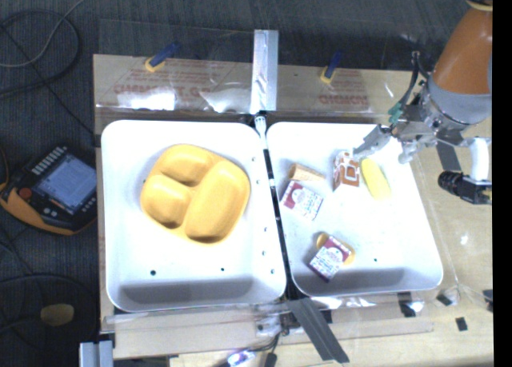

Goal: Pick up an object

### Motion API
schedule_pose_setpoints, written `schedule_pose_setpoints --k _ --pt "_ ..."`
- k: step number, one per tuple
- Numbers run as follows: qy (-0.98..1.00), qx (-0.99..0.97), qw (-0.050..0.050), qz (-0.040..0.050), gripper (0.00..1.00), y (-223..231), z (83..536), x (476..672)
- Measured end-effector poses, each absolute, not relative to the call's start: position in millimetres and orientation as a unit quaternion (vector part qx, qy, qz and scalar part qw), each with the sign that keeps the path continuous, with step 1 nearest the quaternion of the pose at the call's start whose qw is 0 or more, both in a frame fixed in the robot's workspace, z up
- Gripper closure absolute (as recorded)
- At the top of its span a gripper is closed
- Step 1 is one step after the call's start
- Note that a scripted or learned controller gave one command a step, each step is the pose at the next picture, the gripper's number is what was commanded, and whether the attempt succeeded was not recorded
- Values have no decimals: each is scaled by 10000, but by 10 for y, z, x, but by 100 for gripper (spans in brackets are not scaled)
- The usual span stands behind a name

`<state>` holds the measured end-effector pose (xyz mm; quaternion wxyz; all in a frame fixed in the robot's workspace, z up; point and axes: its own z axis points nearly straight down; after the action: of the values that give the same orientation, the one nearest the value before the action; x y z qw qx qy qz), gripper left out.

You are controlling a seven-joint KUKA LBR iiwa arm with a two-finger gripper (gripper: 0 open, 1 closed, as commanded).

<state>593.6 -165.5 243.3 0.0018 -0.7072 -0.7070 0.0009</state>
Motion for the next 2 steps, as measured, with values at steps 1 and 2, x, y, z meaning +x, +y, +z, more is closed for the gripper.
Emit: schedule_pose_setpoints --k 1,2 --pt "-7142 -7000 14 4 0 -1779 1105 6274" --pt "-7138 -7004 35 11 100 -1772 1157 6268"
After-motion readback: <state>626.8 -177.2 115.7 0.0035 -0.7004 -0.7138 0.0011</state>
